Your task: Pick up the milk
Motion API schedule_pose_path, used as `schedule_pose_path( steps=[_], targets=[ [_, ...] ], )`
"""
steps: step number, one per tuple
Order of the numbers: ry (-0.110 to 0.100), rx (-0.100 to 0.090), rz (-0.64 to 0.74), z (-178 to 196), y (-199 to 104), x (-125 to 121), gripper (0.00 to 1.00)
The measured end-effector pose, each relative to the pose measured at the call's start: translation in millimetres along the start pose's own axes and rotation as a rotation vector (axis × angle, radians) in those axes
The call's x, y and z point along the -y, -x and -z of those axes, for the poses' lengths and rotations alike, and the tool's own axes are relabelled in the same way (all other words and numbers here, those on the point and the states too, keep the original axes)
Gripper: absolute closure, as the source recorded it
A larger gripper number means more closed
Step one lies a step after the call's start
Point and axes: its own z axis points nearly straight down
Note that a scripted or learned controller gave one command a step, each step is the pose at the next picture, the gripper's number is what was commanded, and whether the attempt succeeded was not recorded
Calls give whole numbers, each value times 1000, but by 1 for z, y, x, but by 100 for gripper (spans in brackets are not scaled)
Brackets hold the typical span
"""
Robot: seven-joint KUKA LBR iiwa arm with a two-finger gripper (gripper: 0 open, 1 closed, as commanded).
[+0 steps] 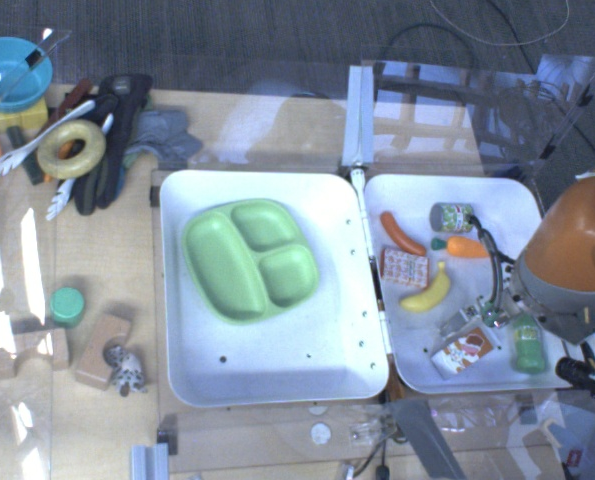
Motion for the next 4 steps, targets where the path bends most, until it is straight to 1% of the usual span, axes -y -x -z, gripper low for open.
schedule_pose_path(
  steps=[1, 2, 3, 4],
  targets=[
    [9, 5, 2, 13, 1, -4, 100],
    [9, 4, 2, 13, 0, -4, 0],
    [1, 1, 215, 0, -43, -19, 0],
    [0, -1, 105, 0, 4, 2, 0]
  ],
)
